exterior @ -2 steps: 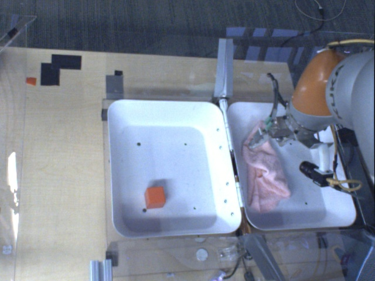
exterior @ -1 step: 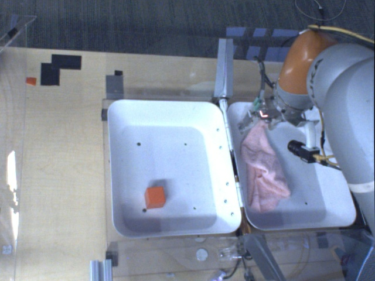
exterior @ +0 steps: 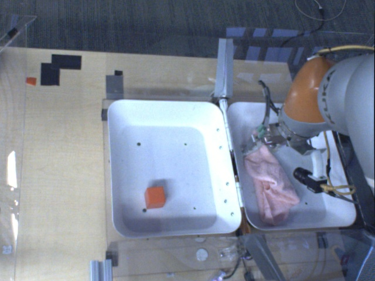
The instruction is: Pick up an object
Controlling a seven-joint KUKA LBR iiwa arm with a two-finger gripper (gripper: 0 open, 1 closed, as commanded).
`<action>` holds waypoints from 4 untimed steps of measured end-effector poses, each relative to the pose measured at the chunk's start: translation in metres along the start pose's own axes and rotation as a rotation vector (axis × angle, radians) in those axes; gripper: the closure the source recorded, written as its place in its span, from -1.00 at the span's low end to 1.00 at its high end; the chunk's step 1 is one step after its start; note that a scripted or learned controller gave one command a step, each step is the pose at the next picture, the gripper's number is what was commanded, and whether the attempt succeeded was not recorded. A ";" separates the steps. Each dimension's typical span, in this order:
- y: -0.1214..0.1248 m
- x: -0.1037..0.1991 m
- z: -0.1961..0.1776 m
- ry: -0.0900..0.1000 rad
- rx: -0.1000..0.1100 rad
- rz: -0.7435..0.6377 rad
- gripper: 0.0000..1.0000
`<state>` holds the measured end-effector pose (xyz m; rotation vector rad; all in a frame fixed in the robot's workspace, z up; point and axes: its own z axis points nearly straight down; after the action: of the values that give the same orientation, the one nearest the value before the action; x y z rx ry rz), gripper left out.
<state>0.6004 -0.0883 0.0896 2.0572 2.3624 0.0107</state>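
- Wooden bench (exterior: 58, 174) filled most of the frame, dark floor along the top.
- Two shallow white bins sat side by side at centre: left bin (exterior: 176, 113) larger in view, right bin (exterior: 345, 215) partly covered by the arm.
- Orange cube (exterior: 155, 197) lay in the left bin, lower left part of its floor, apart from the walls, nothing touching it.
- Pink cloth (exterior: 269, 186) lay crumpled in the right bin, stretched from the bin's middle down toward its lower edge.
- Grey arm (exterior: 351, 92) came in from the right of the frame, orange band (exterior: 307, 95) above the wrist, over the upper part of the right bin.
- Pincer (exterior: 266, 136) sat low over the right bin, at the upper end of the pink cloth, touching or just above it; which one could not be told.
- Pincer state: could not be told, the tip was too small and cluttered with cables to read.
- No object seen pinched or lifted.
- Black cable (exterior: 310, 179) with a yellow lead ran beside the wrist on the right side of the right bin.
- Black blocky marks (exterior: 58, 69) and a small orange tag (exterior: 31, 81) sat on the bench at upper left.
- Metal bracket (exterior: 224, 69) stood upright between the bins at their top edge.
- Clear panel edge (exterior: 17, 28) showed at the far upper left.
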 end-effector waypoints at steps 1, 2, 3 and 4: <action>-0.008 0.003 0.000 -0.002 -0.005 -0.109 -1.00; 0.023 -0.002 0.001 0.000 0.001 0.022 -1.00; 0.027 -0.002 -0.013 -0.003 -0.009 0.016 1.00; 0.075 0.015 -0.098 -0.002 -0.004 -0.432 1.00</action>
<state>0.6716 -0.0636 0.1884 1.5009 2.7439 0.0100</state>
